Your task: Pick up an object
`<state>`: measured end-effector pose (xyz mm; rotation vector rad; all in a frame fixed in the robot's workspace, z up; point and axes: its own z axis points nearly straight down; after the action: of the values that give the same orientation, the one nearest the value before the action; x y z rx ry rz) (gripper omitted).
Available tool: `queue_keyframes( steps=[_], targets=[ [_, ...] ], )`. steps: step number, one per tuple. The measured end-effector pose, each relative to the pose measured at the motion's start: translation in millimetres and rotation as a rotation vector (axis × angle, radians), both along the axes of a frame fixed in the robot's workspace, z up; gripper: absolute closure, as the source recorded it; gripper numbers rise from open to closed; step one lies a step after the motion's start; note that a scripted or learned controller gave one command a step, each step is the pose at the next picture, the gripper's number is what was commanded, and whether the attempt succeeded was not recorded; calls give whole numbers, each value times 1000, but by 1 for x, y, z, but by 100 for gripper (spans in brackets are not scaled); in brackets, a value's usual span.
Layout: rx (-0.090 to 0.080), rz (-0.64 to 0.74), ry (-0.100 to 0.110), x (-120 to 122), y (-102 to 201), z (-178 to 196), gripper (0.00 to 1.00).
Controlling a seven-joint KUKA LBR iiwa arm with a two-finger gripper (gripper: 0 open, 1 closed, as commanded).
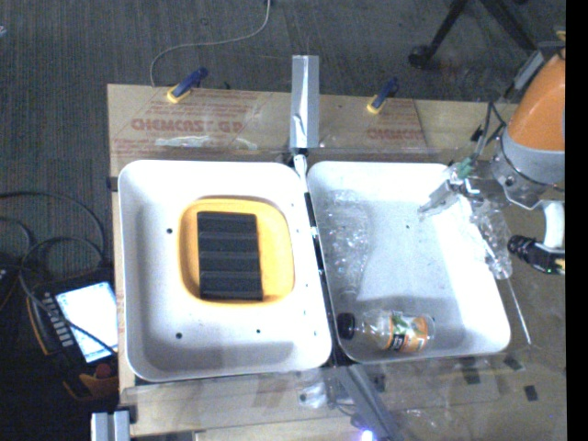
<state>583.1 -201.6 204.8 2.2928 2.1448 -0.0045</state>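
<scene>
1. Setting: a dark grey carpeted floor (73, 26) surrounds a brown cardboard-topped bench (230, 122) bearing two shallow white bins side by side.
2. Task object: a clear plastic bottle with a black cap and an orange-and-green label (390, 329) lies on its side along the near edge of the right white bin (409, 237), cap towards the bins' divide.
3. A crumpled clear plastic item (344, 232) lies in the same bin, at its left side, apart from the bottle.
4. Gripper (464, 196): it sits at the right bin's far right corner, well apart from the bottle; whether its fingers are apart or together cannot be told.
5. Left white bin (147, 209): a yellow rectangular tray holding a black ribbed block (230, 255) rests at its centre.
6. Two blue-and-yellow clamps (186, 84) grip the bench's far edge.
</scene>
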Motion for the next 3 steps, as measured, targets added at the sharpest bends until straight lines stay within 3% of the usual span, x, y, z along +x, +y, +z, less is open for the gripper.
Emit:
queue_keyframes(
  steps=[1, 2, 3],
  targets=[
    [4, 155, 2, -75, 20, -29, 0],
    [4, 13, 3, -100, 59, -54, 0],
    [2, 102, -13, -95, 34, -113, 0]
  ],
)
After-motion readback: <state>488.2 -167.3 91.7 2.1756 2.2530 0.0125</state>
